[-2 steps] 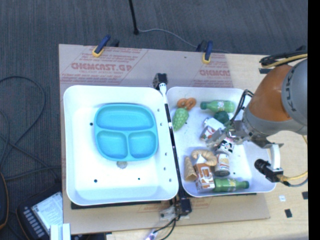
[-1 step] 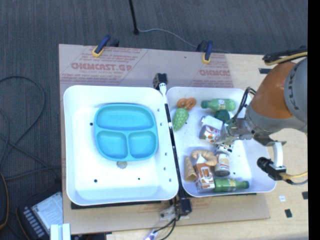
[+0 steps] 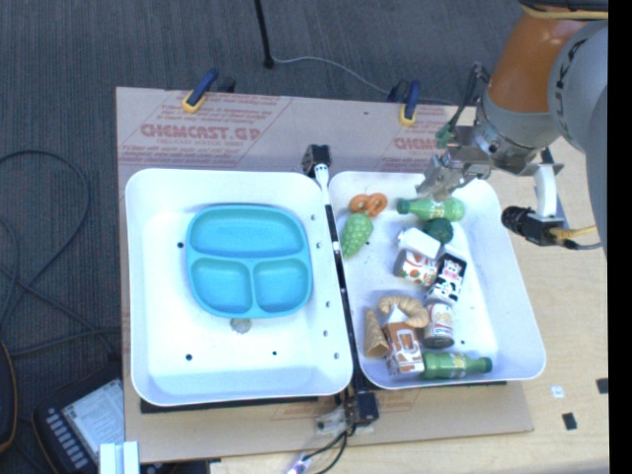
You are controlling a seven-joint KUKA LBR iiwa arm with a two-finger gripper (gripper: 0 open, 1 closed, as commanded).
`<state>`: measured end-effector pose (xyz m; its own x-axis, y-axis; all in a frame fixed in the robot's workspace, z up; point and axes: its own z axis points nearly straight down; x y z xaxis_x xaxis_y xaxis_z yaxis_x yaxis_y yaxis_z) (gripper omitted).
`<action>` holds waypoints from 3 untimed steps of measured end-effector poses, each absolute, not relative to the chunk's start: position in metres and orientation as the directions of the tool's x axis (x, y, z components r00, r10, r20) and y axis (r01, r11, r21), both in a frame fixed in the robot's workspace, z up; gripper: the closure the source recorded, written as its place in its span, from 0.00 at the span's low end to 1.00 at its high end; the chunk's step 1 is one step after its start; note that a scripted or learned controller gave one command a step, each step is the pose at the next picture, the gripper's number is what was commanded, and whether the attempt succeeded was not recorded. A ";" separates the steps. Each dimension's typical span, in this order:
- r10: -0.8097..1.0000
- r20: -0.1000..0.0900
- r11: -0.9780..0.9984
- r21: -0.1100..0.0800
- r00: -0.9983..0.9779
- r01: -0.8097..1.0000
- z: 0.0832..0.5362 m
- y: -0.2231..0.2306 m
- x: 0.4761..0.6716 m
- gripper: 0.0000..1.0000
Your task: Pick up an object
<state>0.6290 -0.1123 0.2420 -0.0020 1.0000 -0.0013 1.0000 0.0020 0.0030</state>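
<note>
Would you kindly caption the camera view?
Claw above a green bottle in the right bin; blue tray left.

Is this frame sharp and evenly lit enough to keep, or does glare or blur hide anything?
Camera view: lighting is even, with soft shadows under the arm. The white right bin is bright, close to washed out along its rim. The blue tray is crisp. The toy food is small and labels are unreadable. The gripper, over the green bottle, is soft and cluttered, so its fine detail is hard to read.

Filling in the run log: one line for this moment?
arm: over right bin | hand: at green bottle, far end | grasp: unconfirmed | blue tray: left bin
</note>
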 end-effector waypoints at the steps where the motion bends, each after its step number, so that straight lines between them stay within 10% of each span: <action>1: 1.000 -0.003 -0.001 0.000 0.001 1.000 0.216 -0.154 0.656 1.00; 2: 1.000 -0.001 0.000 -0.001 0.000 1.000 0.228 -0.116 0.593 1.00; 3: 1.000 -0.002 -0.001 -0.001 0.001 1.000 0.196 -0.180 0.668 1.00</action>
